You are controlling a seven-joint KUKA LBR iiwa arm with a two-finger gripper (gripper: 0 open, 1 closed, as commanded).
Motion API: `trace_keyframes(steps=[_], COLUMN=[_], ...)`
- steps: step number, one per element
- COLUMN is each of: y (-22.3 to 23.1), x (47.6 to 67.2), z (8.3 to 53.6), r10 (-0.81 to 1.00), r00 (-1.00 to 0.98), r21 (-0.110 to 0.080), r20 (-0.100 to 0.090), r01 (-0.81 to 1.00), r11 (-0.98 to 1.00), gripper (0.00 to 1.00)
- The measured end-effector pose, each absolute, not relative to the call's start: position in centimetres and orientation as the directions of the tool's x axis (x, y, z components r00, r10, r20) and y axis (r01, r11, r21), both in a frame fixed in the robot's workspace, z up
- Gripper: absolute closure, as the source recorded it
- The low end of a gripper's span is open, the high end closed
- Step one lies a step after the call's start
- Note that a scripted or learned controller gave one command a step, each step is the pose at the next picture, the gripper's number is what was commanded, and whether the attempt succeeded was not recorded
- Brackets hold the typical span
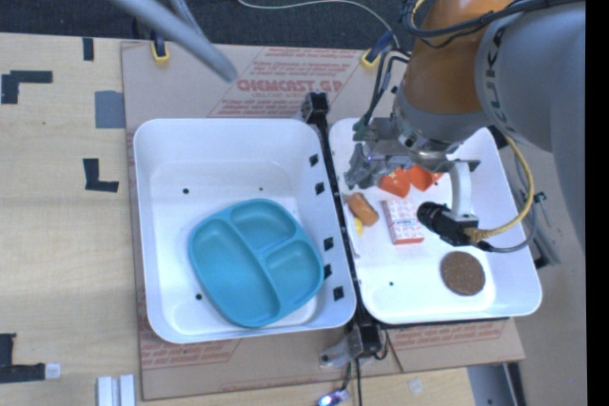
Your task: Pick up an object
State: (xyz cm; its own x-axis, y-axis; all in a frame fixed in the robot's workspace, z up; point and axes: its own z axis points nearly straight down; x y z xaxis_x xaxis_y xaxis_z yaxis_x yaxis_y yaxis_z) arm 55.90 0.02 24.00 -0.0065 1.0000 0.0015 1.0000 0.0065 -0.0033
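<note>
Reaching down into the right bin (514, 295), the gripper (381, 162) hangs low over a small cluster of objects near the divider between the two bins. Whether it is spread or pressed together cannot be told: the wrist and its orange band (455, 38) hide most of the tool. Directly beneath and slightly ahead of it lies an orange-red block (411, 180); just below that rest a small orange sausage-shaped piece (362, 207) and a white carton with red print (402, 220), close together. Farther from the gripper, toward the near rim, sits a brown round disc (462, 273), well apart from the rest. The left bin (157, 204), across the divider, holds a blue sectioned plate (255, 260).

The block appears the likeliest target. A sound grasp probably calls for a straight descent centred on it, closing across its narrower faces, clear of the carton and the bin wall, then a vertical lift.
</note>
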Motion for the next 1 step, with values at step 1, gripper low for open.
trace_keyframes(steps=[1], y=[5.85], x=[55.6], z=[22.55], r10=[1.0], r00=[-0.007], r21=[-0.004], r20=[0.001], r01=[1.0], r11=[0.007], gripper=[1.0])
